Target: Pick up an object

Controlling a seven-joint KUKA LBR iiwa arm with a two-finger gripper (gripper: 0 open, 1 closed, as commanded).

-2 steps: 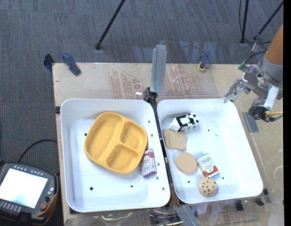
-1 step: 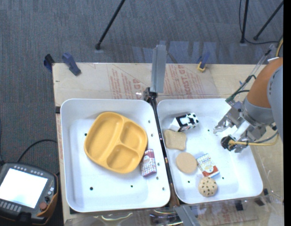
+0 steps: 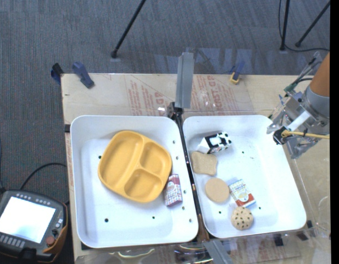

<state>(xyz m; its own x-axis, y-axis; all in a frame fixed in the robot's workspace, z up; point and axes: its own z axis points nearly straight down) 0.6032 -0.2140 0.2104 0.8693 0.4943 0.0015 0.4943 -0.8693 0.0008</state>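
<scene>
A chocolate-chip cookie [image 3: 242, 219] lies nearest the camera, close to the front edge of the right bin [image 3: 268, 169]. Just behind it rest a small red-and-white carton [image 3: 241, 193] and a round tan biscuit [image 3: 217, 190], side by side. Farther back sits a slice of toast [image 3: 204, 163], and behind that a black-and-white toy cow [image 3: 216, 142]. In the left bin [image 3: 84, 164] a yellow divided plate [image 3: 135, 165] lies near the middle, and a small dark red packet [image 3: 173, 190] rests beside the plate's right front edge, close to the bin's right wall. The gripper [image 3: 294, 133] hangs over the right bin's far right corner, well apart from every item; whether it is open or closed cannot be told, and nothing is seen in it.
</scene>
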